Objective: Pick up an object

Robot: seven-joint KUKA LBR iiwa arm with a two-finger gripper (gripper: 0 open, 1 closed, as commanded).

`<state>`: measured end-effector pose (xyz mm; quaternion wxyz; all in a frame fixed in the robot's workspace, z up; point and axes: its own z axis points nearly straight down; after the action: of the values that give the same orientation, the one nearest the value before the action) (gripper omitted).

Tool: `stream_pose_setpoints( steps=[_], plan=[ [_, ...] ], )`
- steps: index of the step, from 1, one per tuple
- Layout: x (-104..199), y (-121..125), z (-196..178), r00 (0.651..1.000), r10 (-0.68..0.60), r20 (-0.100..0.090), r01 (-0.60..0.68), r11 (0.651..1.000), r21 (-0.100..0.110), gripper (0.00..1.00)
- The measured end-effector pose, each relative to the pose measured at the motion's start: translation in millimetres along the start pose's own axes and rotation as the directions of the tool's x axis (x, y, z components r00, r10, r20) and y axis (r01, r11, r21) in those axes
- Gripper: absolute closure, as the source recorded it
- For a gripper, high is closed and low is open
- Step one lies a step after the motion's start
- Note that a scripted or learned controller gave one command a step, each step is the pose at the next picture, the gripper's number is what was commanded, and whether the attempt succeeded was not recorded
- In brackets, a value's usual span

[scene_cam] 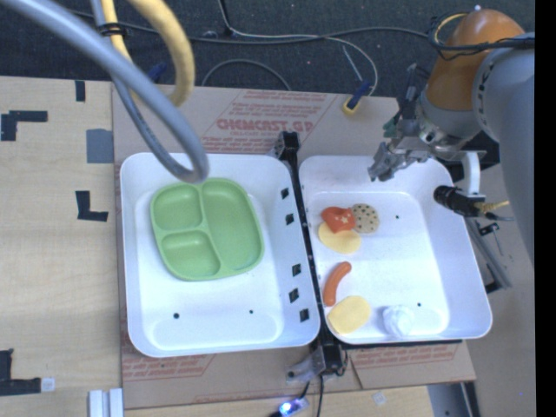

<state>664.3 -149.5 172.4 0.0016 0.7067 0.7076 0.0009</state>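
**A:** Camera view first: where is the gripper [382, 168]?

**B:** Above the far rim of the right bin [452, 259], toward that bin's far left corner. The grey arm [504, 76] comes down to it from the right, with its orange band [469, 55] just above the wrist.

**A:** Is it holding anything?

**B:** I see nothing between its fingers. They point down toward the bin, but how far apart they stand I cannot tell; the tips are dark and small against the white rim.

**A:** And the things it could pick up?

**B:** All in the right bin. An orange-red piece [338, 219] lies in the bin's left half, touching a tan speckled round piece [365, 218] on its right and resting on the far edge of a pale yellow piece [339, 239]. Nearer the front of the bin lies an orange sausage-shaped piece [336, 282], and just in front of that a yellow oval piece [349, 314]. A small white object [398, 321] sits beside the oval, close to the bin's front rim.

**A:** How do they stand to the gripper?

**B:** The red, speckled and pale yellow group is nearest it, though apart from it; the rest lie well away, toward the bin's front.

**A:** What about the left bin [148, 320]?

**B:** It touches the right bin's left side and holds a green divided tray [207, 229] with three compartments. A grey hose [130, 85] crosses above it.
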Motion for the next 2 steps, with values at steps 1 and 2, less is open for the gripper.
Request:
stream_pose_setpoints(
  steps=[1,2],
  plan=[
    [-6,1,-44,1.0,0.0,-0.001,0.0,1.0,0.003,1.0],
    [-6,1,-76,1.0,0.0,-0.001,0.0,1.0,0.003,1.0]
  ],
)
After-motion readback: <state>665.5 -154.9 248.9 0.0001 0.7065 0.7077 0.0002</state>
